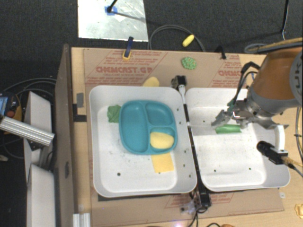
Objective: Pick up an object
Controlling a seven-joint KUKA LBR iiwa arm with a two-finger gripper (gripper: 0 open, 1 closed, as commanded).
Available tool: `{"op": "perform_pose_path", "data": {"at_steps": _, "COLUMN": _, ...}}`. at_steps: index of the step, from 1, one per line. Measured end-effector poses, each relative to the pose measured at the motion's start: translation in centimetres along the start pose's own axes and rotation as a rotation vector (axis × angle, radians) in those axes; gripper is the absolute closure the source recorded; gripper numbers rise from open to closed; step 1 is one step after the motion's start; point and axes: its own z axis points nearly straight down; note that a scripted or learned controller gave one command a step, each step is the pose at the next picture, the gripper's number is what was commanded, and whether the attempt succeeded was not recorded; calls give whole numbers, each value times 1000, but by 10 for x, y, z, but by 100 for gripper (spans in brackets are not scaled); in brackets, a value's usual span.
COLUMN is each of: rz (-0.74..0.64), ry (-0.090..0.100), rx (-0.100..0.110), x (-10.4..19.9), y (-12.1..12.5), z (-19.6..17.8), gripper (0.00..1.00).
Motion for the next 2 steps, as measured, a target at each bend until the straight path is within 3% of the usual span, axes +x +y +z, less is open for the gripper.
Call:
{"op": "perform_pose_path", "data": {"at_steps": 1, "rz": 2, "ry": -2, "rx": 2, "x": -28, "y": 29, "z": 118, "gripper": 0}}
{"op": "perform_pose_path", "data": {"at_steps": 2, "rz": 1, "ry": -1, "rx": -4, "x": -27, "y": 31, "z": 101, "gripper": 100}}
